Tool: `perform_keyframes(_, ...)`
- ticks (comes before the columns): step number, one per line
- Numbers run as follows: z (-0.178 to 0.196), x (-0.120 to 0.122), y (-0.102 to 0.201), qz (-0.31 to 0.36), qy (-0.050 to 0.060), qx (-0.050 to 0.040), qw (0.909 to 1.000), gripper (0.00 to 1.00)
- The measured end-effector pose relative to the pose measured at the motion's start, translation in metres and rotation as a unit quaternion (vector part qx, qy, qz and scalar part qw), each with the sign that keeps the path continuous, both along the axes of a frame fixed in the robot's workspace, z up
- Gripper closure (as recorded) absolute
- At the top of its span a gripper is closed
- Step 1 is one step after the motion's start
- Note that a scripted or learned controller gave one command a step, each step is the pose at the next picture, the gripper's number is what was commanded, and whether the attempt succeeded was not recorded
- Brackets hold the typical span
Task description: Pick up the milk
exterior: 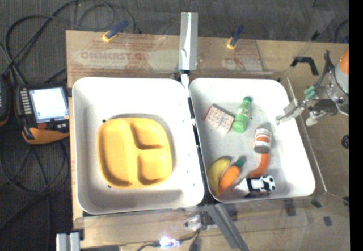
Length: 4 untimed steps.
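I see the gripper (290, 111) at the right rim of the right bin (283, 92), its metal fingers pointing left over the bin's edge. The fingers look spread apart, with nothing between them.

The milk (260, 185) is a small carton with black-and-white cow patches, lying on its side at the bin's near edge, well apart from the gripper, down and to its left in the view. No writing on it is readable at this size.

Touching the milk on its left is a carrot (229, 176), leaning on a banana (216, 169). A second orange piece (260, 164), curved, sits just above the milk.

Between that piece and the gripper stands a small can (262, 138) with a red and white label; the text is too small to read. Left of the gripper, near it, lies a green bottle (242, 114), cap away from the camera. Beside the bottle, further left, is a flat box (219, 118) with a reddish checked pattern; lettering not legible.

The left bin (85, 96) holds a yellow tray (136, 150) with compartments, far left of the gripper.

The worktop (119, 54) behind the bins bears faint printed lettering, which I cannot make out. Two clamps (114, 30) with blue and yellow grips sit at its far edge.
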State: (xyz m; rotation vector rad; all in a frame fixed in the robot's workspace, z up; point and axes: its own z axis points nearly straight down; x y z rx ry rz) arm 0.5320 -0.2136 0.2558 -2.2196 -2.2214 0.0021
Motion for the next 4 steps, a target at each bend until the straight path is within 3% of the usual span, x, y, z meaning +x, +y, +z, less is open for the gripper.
perform_keyframes(1,-0.111,0.019,0.027,0.080,0.000,0.0006,0.9968,0.00)
perform_keyframes(2,-0.107,0.017,0.076,0.148,0.000,0.0000,0.9890,0.00)
perform_keyframes(3,-0.159,0.046,0.114,0.062,0.001,0.0007,0.9981,0.00)
perform_keyframes(4,-0.165,0.023,0.091,0.139,-0.010,-0.0022,0.9903,0.00)
